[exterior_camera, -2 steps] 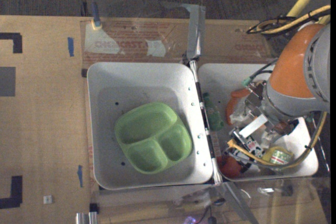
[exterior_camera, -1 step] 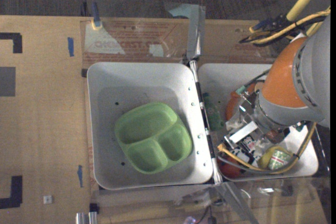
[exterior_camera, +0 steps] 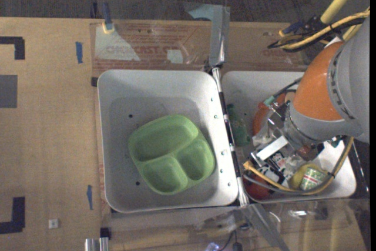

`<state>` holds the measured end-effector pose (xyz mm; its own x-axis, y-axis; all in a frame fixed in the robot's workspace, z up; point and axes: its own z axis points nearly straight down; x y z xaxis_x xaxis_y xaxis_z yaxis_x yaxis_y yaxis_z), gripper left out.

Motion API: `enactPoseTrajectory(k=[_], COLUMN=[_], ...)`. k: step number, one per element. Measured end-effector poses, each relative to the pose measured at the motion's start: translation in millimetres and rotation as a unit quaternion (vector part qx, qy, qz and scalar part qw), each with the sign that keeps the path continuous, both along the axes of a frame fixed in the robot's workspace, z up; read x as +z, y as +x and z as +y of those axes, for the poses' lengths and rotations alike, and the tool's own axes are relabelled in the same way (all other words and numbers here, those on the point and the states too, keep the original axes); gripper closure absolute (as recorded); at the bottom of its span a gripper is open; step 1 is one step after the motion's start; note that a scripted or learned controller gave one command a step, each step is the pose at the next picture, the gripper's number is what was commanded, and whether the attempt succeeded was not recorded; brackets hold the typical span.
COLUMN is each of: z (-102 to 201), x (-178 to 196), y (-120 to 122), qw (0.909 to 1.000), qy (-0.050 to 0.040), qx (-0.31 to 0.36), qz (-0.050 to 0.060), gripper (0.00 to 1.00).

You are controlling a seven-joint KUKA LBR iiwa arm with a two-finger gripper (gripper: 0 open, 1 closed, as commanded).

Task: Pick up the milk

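Spanning the frame from left edge to right, the tan bench (exterior_camera: 47, 126) is carrying two shallow white bins side by side, with dark carpet running along the top. Reaching in from the right, the grey arm (exterior_camera: 346, 85) with its orange band is bending down over the right bin (exterior_camera: 247, 88), presumably so the wrist can work among the clutter there. Sitting at the centre, the left bin (exterior_camera: 111, 97) is holding only a green divided tray (exterior_camera: 170, 153), lying flat near its middle. Crowding the lower right of the frame, small items are lying heaped under the wrist: a red-orange object (exterior_camera: 262, 117), a green piece (exterior_camera: 238, 123) against the bin's left wall, a yellow-green ball (exterior_camera: 310, 178). Hovering low in that heap, the gripper (exterior_camera: 271, 153) is hidden among cables and packaging, so its state cannot be told. Which item is the milk is unclear; judging by the arm's position, it is probably lying in that heap.
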<state>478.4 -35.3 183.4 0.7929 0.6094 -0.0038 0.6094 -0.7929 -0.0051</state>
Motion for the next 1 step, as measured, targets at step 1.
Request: enactPoseTrajectory(k=[1], z=[-51.1], x=[-71.9], y=[40.2], qw=[0.9979], qy=[-0.0020], qx=[-0.062], qz=[-0.016], gripper=[0.00])
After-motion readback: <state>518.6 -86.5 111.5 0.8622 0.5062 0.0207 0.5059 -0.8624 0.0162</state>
